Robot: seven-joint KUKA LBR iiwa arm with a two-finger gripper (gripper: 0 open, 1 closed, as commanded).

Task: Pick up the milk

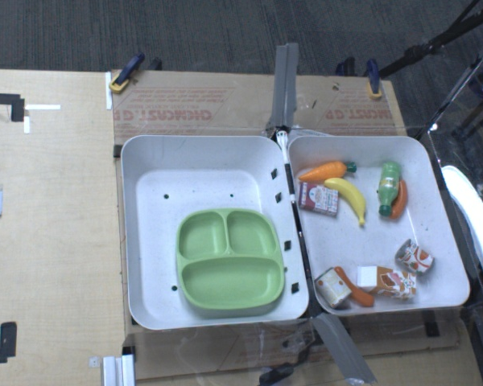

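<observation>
Two white bins (141,240) share the bench; one holds a green plate (228,259). Right of the plate and further back lies the likely milk carton (318,198), not yet lifted. The whole pick remains; I cannot tell the hand's state.

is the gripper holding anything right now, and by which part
Cannot be told for the gripper itself. The small cartons and the banana lie loose in the right bin.

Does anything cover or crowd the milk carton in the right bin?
Nothing lies on top of the red and white milk carton in the right white bin. It is crowded: the yellow banana lies against its right side, the orange carrot sits just beyond it, and the bin's left wall is close.
</observation>
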